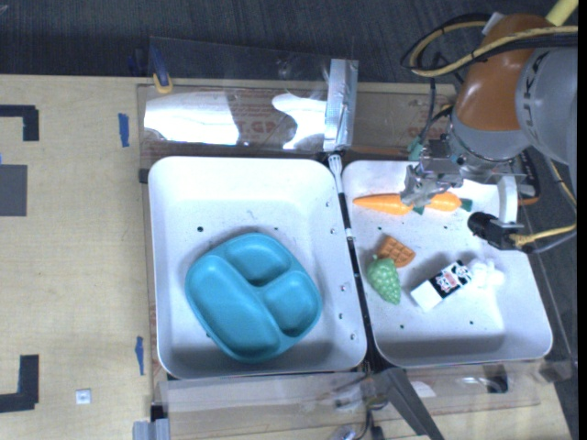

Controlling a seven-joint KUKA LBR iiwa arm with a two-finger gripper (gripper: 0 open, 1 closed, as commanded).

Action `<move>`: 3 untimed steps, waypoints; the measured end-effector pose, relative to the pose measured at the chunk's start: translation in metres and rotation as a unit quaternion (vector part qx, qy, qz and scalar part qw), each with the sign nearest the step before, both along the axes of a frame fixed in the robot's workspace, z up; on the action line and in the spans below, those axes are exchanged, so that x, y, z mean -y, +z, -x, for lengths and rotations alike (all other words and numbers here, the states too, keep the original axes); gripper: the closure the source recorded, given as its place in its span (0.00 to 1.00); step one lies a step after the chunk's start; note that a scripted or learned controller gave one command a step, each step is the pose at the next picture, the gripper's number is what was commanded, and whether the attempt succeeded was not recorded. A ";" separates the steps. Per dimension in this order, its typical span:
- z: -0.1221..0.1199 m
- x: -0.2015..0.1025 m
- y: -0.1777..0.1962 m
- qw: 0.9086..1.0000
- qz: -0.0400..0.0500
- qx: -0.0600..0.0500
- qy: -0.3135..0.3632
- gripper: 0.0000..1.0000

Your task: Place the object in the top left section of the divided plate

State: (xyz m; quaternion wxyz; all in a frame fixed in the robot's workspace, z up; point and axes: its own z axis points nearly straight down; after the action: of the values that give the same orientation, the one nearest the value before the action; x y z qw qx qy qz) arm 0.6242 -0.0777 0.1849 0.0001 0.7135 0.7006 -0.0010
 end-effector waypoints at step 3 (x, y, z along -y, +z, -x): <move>0.065 -0.069 0.035 0.978 -0.001 0.000 0.210 1.00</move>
State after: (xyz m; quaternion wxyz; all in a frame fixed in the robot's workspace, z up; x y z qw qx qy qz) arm 0.5593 -0.0087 0.2203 -0.0007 0.5505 0.8348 0.0000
